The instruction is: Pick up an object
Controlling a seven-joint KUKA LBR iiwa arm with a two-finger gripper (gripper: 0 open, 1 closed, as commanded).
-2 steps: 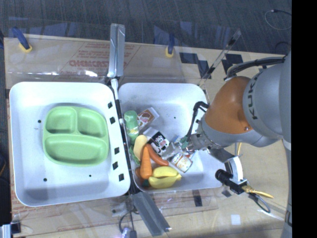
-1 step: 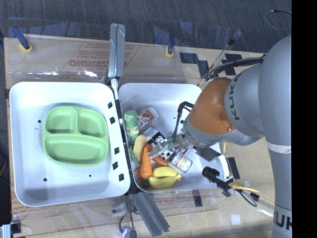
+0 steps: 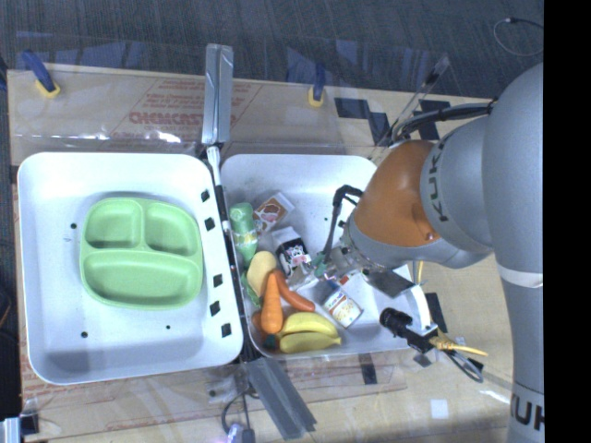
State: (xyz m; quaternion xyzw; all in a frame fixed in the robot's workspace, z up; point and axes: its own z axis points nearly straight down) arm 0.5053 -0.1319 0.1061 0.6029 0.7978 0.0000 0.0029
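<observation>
Candidate objects all lie in the right bin, heaped toward its lower left corner: a carrot lying over a banana, a yellow piece just above the carrot, a green bottle by the divider, a small brown packet, and a small white carton just right of the pile. A red piece sits between carrot and carton.

The gripper is low over the middle of this bin, at the right edge of the heap, near a black-and-white item and just above the carton. Its tip is lost among clutter and under the orange band of the arm; how far the hand is open, and whether anything is between its parts, cannot be told.

The left bin carries a green divided tray, well apart from the arm.

Judgement on progress: the reach into the bin is made, and the arm is down at object level. No object is seen lifted clear. Grasp unconfirmed; closing, lifting and holding remain to be shown.
</observation>
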